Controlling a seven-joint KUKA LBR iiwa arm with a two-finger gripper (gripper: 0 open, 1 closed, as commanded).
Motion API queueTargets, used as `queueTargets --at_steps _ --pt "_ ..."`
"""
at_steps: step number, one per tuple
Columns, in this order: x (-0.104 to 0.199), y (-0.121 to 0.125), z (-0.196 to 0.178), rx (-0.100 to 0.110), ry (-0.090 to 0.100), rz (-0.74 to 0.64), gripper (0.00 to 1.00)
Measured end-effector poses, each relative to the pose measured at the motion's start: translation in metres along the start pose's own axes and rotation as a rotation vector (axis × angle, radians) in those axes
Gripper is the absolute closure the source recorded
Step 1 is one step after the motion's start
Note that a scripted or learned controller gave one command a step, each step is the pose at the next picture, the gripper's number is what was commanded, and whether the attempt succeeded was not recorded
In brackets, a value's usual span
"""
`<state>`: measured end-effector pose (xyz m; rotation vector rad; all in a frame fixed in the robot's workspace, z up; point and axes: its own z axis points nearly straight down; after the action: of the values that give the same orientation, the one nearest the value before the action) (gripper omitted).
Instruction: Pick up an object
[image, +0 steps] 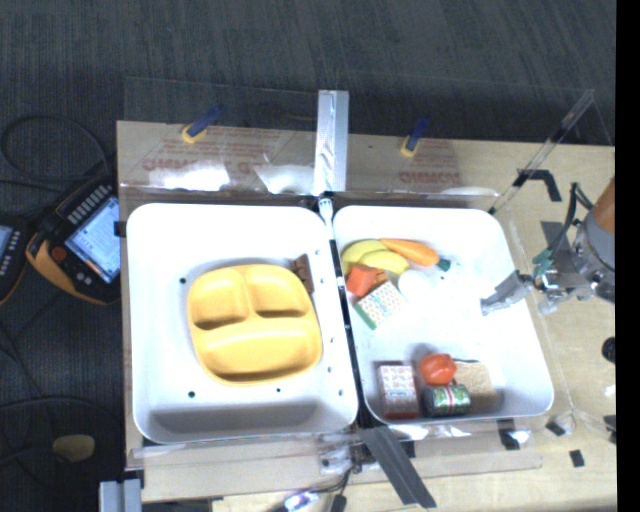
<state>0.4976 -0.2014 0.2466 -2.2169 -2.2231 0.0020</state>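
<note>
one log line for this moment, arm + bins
gripper: over right bin's right edge, nothing seen held | yellow tray: left bin | task: not done

Yellow divided tray, white bins, orange carrot, yellow banana, red tomato, green can
</note>
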Motion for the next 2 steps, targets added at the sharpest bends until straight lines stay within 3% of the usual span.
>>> queueTargets --at_steps 1,2 --pt "-0.021 -0.009 -0.003 -0.001 0.000 0.082 0.00" --pt "0.037 -0.014 0.086 0.001 0.000 -0.026 0.00"
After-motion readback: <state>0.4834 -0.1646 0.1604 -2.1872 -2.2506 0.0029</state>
